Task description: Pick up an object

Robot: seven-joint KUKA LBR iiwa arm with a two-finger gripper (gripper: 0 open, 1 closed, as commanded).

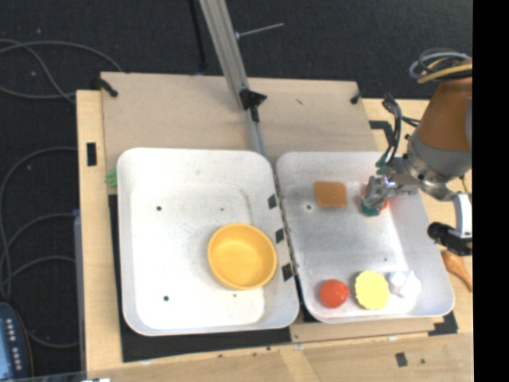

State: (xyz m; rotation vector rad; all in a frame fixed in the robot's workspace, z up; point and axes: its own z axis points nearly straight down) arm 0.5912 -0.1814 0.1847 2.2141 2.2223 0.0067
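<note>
Right bin: pincer beside brown block; tomato, yellow disc near.

Bowl in left bin

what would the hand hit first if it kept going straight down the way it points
Probably the small red and green thing right under the hand, near the right bin's far right side. Depth is unclear from this slanted view, so it may land on the bin floor beside it.
</note>
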